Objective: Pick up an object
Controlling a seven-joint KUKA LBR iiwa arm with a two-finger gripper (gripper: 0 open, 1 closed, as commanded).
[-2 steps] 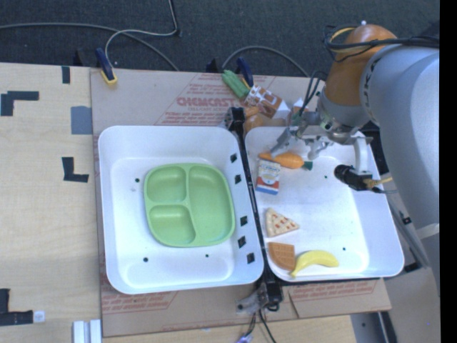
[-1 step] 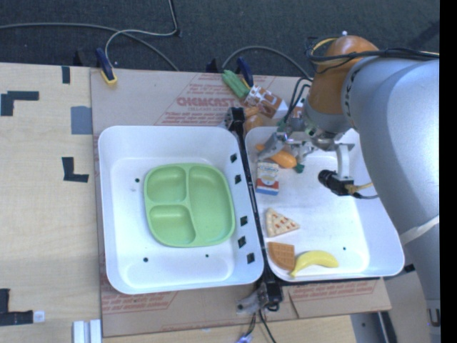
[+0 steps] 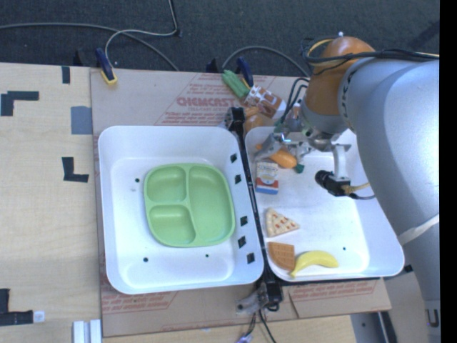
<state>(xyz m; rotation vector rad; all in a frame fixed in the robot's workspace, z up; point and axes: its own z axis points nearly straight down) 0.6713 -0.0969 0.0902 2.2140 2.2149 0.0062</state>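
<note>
The end effector (image 3: 289, 147), its state impossible to tell here, sits low over the orange object (image 3: 285, 159) at the right bin's (image 3: 371, 252) far-left corner, where crowding neighbours could cause a slipped or double grab.

green plate (image 3: 189, 204), yellow banana (image 3: 314, 261), perhaps

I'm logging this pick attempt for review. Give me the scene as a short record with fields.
left bin: holds a green divided plate
right bin: banana, waffle piece, triangular sandwich wedge, small carton, orange item
gripper: low over the right bin's far end, at the orange item
grasp: cannot tell from this view
beyond the bins: green object on cardboard
</note>
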